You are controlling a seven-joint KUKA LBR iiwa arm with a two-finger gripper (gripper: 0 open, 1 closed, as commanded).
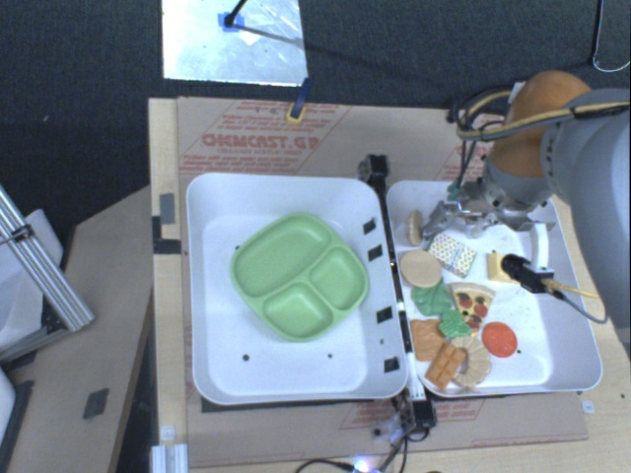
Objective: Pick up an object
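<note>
The right bin (572, 363) holds several toy food pieces. Among them are a tan piece (416, 228) at the far left, a checkered block (453, 254), a round tan cookie (421, 269), a green leaf (435, 300), a pizza slice (474, 304), a red tomato slice (500, 339) and a yellow wedge (500, 269). My gripper (449, 218) is low in the far part of this bin, just right of the tan piece and above the checkered block. I see nothing held in it.
A green divided plate (299, 277) lies in the left bin (212, 363). A black divider (389, 264) runs between the bins. More orange and tan food pieces (449, 361) crowd the right bin's near-left corner. The grey arm (582, 156) covers the bin's far right.
</note>
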